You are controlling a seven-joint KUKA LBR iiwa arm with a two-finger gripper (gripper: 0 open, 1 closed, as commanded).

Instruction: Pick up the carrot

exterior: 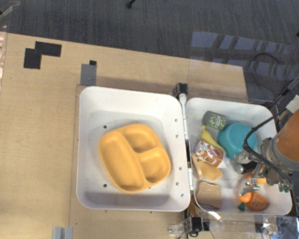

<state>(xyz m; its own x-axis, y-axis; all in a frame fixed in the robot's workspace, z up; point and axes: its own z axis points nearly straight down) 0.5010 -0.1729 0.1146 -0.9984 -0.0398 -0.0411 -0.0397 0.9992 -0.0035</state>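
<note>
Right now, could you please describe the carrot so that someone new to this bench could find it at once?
Look in the right-hand shallow white bin, at its near right corner, just below the grey arm's two-finger gripper. The small orange carrot lies there, with a bit of green at its left end. Its bright orange sets it apart from the tan brown block to its left and the teal bowl farther back.

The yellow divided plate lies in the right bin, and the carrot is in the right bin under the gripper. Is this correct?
Not quite. The camera view shows the yellow divided plate in the left bin. The carrot is in the right bin, under the gripper, as you say.
</note>
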